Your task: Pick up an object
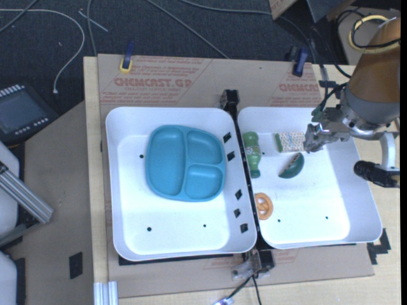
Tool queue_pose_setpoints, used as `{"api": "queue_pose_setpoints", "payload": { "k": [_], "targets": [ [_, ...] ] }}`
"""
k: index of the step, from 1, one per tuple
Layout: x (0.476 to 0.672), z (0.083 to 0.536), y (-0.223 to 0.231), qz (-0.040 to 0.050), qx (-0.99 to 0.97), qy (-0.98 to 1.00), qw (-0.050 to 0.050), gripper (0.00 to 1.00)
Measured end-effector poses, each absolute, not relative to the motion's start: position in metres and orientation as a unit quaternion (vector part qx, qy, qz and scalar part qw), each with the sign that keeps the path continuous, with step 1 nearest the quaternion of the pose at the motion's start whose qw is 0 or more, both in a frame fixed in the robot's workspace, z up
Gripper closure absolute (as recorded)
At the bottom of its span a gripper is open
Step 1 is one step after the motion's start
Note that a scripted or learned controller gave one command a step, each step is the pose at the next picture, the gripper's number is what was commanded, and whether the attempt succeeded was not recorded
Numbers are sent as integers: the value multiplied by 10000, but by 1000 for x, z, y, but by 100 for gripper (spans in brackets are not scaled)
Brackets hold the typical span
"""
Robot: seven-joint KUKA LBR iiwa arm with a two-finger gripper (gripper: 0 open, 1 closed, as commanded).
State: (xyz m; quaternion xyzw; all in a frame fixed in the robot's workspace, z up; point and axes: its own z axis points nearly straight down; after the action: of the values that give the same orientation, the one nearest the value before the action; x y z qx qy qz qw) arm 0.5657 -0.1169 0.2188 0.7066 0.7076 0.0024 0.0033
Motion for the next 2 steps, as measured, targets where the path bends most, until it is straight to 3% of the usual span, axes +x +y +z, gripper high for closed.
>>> {"api": "queue_pose_setpoints", "payload": {
  "k": [1, 2],
  "targets": [
    [566, 201, -116, -7, 7069, 7073, -15, 100],
    [563, 196, -59, 3, 7049, 7093, -23, 100]
  ]
}}
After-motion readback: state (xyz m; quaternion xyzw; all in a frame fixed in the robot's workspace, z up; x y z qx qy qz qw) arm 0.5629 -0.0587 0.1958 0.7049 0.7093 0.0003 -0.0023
